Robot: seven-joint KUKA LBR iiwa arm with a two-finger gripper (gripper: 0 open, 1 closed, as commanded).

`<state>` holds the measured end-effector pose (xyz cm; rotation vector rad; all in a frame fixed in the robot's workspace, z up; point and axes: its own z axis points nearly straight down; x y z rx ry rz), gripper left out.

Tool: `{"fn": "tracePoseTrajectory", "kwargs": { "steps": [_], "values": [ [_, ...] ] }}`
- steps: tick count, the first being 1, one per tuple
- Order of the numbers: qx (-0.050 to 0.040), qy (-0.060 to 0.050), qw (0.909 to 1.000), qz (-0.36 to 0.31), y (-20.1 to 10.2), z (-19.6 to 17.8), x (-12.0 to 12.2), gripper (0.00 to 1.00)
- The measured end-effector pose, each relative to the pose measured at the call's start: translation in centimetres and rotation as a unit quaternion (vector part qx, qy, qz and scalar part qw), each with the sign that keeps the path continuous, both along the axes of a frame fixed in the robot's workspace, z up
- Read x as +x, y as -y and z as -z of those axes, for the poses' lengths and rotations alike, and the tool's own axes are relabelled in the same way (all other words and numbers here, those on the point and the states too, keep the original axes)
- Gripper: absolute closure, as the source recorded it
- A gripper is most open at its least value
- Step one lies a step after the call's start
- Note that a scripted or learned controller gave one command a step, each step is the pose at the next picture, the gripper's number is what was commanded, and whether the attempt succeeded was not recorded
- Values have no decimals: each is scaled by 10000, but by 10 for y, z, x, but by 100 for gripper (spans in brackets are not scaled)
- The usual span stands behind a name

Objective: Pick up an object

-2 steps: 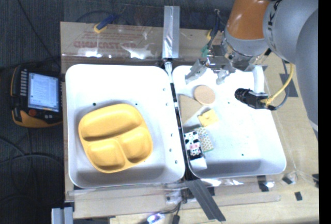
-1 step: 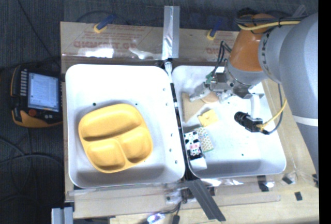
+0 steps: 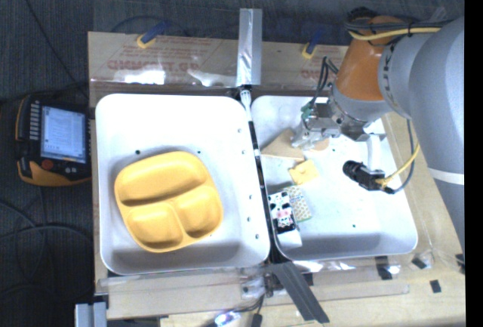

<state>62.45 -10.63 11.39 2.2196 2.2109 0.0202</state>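
My gripper (image 3: 308, 137) is low in the right bin (image 3: 377, 239), near its back left corner. It hangs right over the right end of a tan wedge-shaped piece (image 3: 278, 144), which lies against the bin's left wall. A small yellow block (image 3: 303, 171) lies just in front of the gripper. Closer to the front, a black-and-white patterned packet (image 3: 287, 208) rests along the left wall. The gripper's body hides where it meets the tan piece.
A yellow divided tray (image 3: 167, 200) lies in the left bin (image 3: 121, 110). A black cable connector (image 3: 362, 174) with a yellow lead hangs from the arm over the right bin's middle. A handheld pendant (image 3: 53, 138) sits left of the bench.
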Motion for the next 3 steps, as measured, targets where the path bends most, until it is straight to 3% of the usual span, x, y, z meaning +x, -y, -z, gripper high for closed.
{"fn": "tracePoseTrajectory", "kwargs": {
  "steps": [1, 2, 3],
  "values": [
    [-152, 176, 9779, -2076, -3, 8, -23, 100],
    [-38, -79, 9980, -620, -29, -134, 25, 100],
    [-47, -74, 9907, -1358, 8, -215, 12, 100]
  ]
}}
